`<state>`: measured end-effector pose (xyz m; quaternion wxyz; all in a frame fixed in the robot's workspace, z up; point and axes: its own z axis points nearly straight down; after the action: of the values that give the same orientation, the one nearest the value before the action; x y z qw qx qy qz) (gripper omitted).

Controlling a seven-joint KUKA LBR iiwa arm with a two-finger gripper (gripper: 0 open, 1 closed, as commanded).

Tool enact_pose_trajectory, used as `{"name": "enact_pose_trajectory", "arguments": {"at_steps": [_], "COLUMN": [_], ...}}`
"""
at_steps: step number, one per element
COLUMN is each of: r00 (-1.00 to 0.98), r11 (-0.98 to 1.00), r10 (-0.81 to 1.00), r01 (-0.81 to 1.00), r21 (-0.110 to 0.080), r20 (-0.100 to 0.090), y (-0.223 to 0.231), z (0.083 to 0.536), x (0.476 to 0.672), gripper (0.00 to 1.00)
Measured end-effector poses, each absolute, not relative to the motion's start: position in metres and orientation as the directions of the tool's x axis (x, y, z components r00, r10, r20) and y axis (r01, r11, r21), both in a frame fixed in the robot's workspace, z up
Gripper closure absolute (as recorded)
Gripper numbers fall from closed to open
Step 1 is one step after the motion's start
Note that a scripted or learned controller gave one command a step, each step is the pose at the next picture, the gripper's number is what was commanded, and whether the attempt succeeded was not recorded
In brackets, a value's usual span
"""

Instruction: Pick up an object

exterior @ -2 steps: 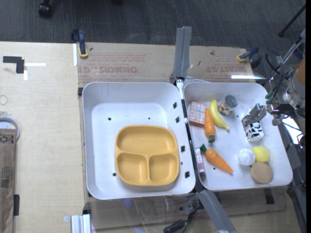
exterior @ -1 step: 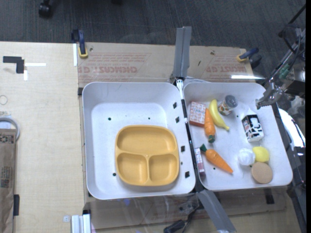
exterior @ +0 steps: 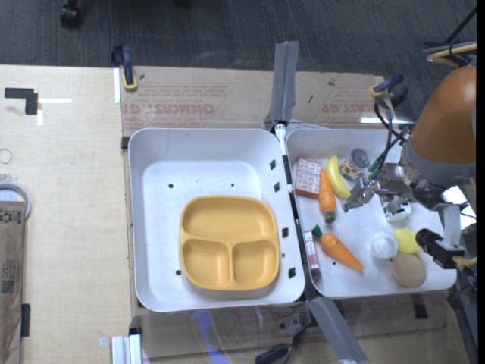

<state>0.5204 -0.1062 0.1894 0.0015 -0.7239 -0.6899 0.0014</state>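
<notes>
Gripper [exterior: 356, 197] over right bin [exterior: 342, 279], finger state cannot be told; curved yellow banana [exterior: 337, 177] at its 10 o'clock

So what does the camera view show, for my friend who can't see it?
A robot arm reaches over the right bin, which holds two carrots, a banana, a small box and an egg. The left bin holds a yellow tray.
</notes>
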Motion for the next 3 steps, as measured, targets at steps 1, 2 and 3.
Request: {"name": "enact_pose_trajectory", "arguments": {"at_steps": [1,2,3], "r00": [-0.074,-0.331,-0.328], "r11": [0.074,0.331,0.328], "r10": [0.997,0.944,0.945], "r01": [0.997,0.944,0.945], "r21": [0.0,0.0,-0.001], "r20": [0.0,0.0,0.0], "y": [-0.097,-0.097,-0.098], "z": [0.092,0.102,0.111], "x": [0.509,0.56,0.56], "gripper": [0.0,0.0,1.0]}}
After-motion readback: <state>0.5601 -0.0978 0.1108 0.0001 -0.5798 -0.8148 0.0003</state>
